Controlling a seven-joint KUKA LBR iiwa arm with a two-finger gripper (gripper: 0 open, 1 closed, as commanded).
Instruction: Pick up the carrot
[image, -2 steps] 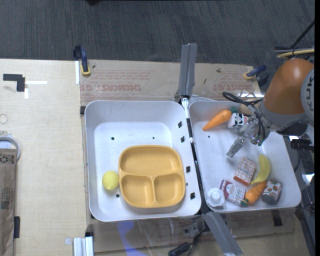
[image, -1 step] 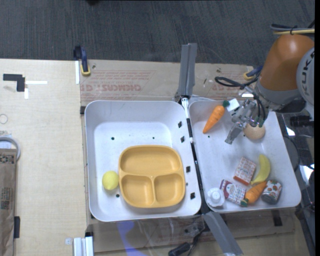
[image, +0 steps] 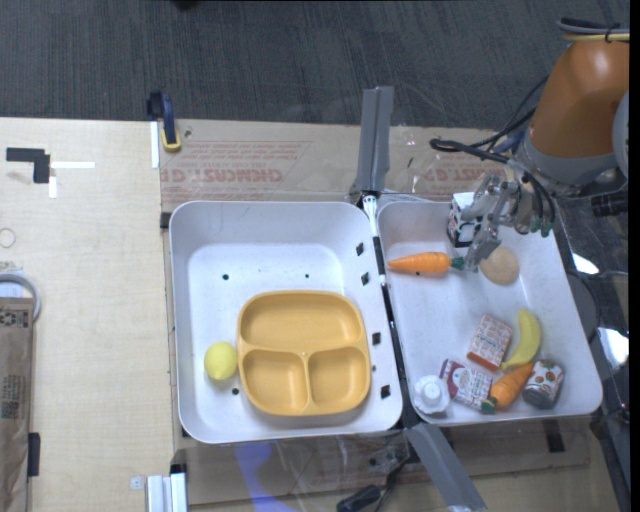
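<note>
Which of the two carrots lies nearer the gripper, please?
The carrot lying alone near the right bin's top, beside the gripper; the other carrot lies among clutter below.

The yellow three-compartment plastic tray (image: 302, 353) sits in the left white bin (image: 190, 300), a round yellow lemon (image: 220, 361) touching its left edge. The orange carrot with a green stem (image: 420, 264) lies in the right white bin (image: 580, 330), just left of the gripper (image: 478, 240).

A robotics lab: a grey and orange arm (image: 585, 90) with loose cables reaches over a plywood table (image: 80, 300) bearing two white bins (image: 185, 330), toy food such as a plastic banana (image: 524, 338), and tape marks (image: 30, 162).
</note>
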